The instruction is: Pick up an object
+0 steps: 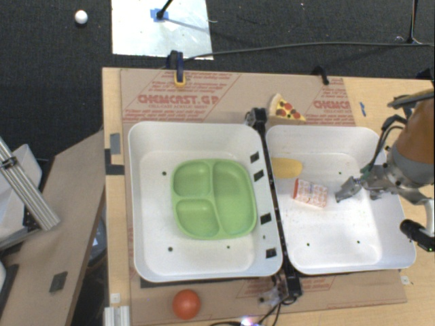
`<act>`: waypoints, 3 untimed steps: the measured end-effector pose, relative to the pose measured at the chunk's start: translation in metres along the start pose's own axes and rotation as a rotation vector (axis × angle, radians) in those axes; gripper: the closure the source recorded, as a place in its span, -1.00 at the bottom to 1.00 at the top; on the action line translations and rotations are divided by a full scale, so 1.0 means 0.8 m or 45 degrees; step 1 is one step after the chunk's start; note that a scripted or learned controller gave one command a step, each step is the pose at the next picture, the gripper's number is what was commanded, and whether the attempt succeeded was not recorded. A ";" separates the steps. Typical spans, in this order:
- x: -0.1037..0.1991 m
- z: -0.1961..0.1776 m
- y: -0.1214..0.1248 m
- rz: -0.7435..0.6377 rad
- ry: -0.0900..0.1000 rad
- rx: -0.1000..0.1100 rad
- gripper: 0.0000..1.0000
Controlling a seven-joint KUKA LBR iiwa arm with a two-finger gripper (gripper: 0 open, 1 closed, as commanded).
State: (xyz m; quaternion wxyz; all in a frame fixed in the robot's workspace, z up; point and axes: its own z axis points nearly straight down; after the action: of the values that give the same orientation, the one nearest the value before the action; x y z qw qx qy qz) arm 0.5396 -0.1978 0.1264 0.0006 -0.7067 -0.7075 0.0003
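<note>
Packet (310, 193) flat in right bin (340, 250), long axis left-right; end effector (348, 189) state unclear.

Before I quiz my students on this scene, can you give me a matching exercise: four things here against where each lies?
Things:
1. green divided plate
2. red-and-white packet
3. pizza slice toy
4. orange ball

Places:
A. on the board in front of the bins
B. in the left bin
C. on the board behind the bins
D. in the right bin

Pairs: 1-B, 2-D, 3-C, 4-A
</note>
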 end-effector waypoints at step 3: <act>-0.005 -0.152 0.002 -0.004 -0.005 -0.013 1.00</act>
State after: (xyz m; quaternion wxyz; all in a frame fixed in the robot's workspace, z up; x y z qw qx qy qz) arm 0.5410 -0.2016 0.2478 -0.0043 -0.7056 -0.7086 -0.0019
